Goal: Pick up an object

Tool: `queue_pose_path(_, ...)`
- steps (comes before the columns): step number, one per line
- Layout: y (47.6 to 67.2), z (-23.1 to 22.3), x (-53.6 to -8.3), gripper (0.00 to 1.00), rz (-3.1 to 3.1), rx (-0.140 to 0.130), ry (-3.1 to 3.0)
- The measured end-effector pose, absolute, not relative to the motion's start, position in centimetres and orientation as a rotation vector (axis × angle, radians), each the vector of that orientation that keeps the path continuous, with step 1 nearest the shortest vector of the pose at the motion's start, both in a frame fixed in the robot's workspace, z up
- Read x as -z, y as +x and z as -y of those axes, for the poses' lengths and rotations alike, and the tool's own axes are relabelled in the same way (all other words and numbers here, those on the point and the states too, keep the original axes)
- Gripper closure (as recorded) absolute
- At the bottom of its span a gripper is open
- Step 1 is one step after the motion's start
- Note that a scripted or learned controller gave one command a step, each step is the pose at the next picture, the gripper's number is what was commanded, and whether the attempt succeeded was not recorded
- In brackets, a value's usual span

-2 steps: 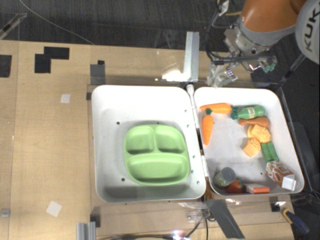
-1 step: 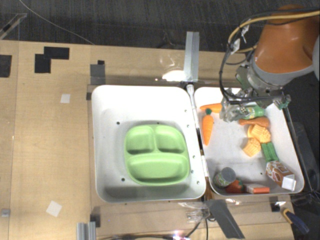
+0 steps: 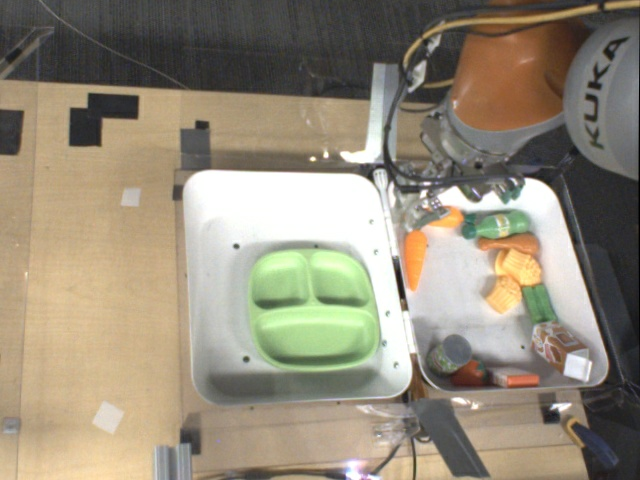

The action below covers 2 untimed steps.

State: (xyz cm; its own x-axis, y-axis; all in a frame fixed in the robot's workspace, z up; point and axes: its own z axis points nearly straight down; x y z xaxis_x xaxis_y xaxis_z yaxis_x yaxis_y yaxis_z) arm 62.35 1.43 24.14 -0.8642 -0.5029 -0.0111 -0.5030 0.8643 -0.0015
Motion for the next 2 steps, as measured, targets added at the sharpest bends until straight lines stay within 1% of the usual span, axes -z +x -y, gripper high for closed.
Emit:
queue_pose_path(1, 65.4, 3.0, -25.9, 1.00, -2.877, 0.006, -1.230)
queue_pose_path(2, 59.0, -1.0, -25.5, 1.00, -2.961, 0.000, -1.017)
